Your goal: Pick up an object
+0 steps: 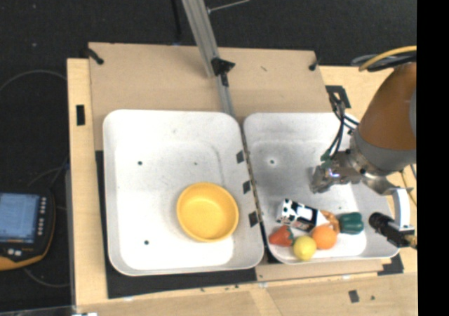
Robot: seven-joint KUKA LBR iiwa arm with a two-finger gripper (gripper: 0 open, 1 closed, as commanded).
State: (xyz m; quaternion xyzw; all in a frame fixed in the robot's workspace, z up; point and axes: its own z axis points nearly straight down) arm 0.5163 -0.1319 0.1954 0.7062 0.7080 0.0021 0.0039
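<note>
In the right bin (280, 140) several small objects cluster along the near edge: a black and white toy (298, 214), a red piece (280, 236), a yellow ball (304, 247), an orange ball (324, 237) and a green piece (350, 222). My gripper (324, 179) hangs over the right bin's right half, just above and to the right of the black and white toy. It is seen from above and nothing shows between its fingers.
A yellow bowl (207, 211) sits in the left bin (140, 146) near its front right. A slanted metal pole (200, 20) rises behind the bins. A handheld pendant (24, 227) lies off the bench at the left.
</note>
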